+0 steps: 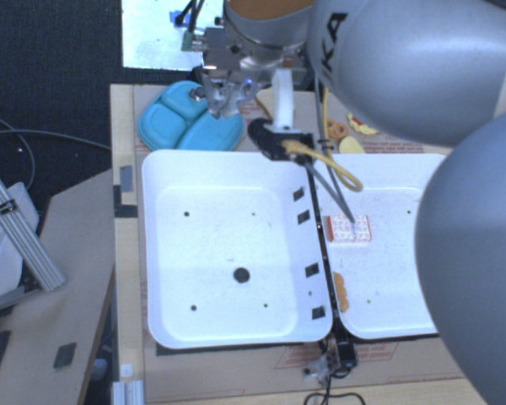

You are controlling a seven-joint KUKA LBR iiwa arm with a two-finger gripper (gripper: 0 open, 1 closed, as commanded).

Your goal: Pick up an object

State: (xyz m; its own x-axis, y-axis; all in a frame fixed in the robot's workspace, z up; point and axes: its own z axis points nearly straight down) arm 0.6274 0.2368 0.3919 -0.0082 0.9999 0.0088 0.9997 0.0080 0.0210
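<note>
Pincer (222,99): we find it beyond the bins' far rim, over a blue sectioned tray (185,121); whether it is clenched or released we cannot tell. Right bin (388,315): we list a small red-and-white checked packet (350,229) and an orange piece (341,291) by the divider. Left bin (160,226): white.

In the right bin (388,327) we see a small white packet with red print (350,229) lying flat near the divider, and an orange-brown oblong piece (341,291) lies nearer the front edge.
</note>
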